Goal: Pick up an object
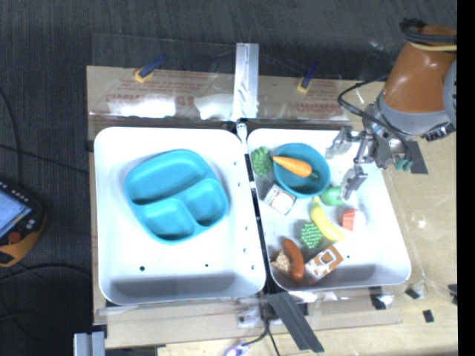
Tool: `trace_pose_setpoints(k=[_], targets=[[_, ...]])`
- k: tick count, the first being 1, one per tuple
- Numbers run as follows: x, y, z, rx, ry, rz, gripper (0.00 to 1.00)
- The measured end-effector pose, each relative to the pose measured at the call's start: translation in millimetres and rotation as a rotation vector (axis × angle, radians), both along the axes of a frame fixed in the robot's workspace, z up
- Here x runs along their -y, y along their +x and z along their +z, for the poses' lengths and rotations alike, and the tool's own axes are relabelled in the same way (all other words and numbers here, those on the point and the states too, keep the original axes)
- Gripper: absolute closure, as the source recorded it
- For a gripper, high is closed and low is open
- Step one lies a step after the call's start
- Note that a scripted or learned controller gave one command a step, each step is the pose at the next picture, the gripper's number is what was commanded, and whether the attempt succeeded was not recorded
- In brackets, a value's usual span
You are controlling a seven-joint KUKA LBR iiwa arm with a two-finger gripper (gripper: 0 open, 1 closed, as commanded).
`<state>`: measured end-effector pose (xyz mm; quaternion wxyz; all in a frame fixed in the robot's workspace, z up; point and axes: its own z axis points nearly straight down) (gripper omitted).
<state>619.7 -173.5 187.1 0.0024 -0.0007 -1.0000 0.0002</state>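
Note:
The right bin (386, 262) holds a blue bowl (315, 180) with an orange carrot (292, 166) lying in it, and a green broccoli (260, 160) at the bowl's left. Below them lie a small white carton (280, 199), a yellow banana (325, 222), a small red-and-white piece (349, 218), a knobbly green item (312, 234), a brown sausage (292, 257) and an orange-and-white box (323, 263). My gripper (355, 178) hangs over the bin's upper right, just right of the bowl and above the banana. Its fingers point down and look spread, with nothing between them.
The left bin (111, 221) holds a blue divided tray (177, 193). A metal divider (246, 80) stands between the bins at the back. Blue and yellow clips (151, 68) sit on the back board. A handheld device (15, 225) lies at the far left.

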Motion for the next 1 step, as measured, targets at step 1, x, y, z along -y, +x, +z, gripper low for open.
trace_pose_setpoints(k=[1], targets=[[-2.2,22.5,-86.3,0.010,-0.003,-0.040,0.00]])
